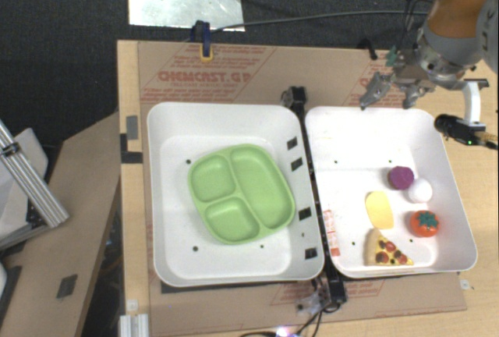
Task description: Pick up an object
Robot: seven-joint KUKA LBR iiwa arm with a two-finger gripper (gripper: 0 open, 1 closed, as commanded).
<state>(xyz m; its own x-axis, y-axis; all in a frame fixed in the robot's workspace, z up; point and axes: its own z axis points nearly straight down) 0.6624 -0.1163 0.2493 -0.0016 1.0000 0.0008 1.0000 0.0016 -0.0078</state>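
In the right bin [448, 172] we see a purple ball [401, 176] touching a white ball [421, 190], a tomato [425, 223], a yellow block [380, 210] and a pizza slice [385, 250] nearest.

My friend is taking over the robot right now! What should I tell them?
Pincer: open, holding nothing, hovering over the far rim of the right bin.
Toys in the right bin: purple ball, white ball, tomato, yellow piece, pizza slice.
Left bin: green divided tray.
Done: nothing picked up.
Left: come down over one toy, grip it, lift.
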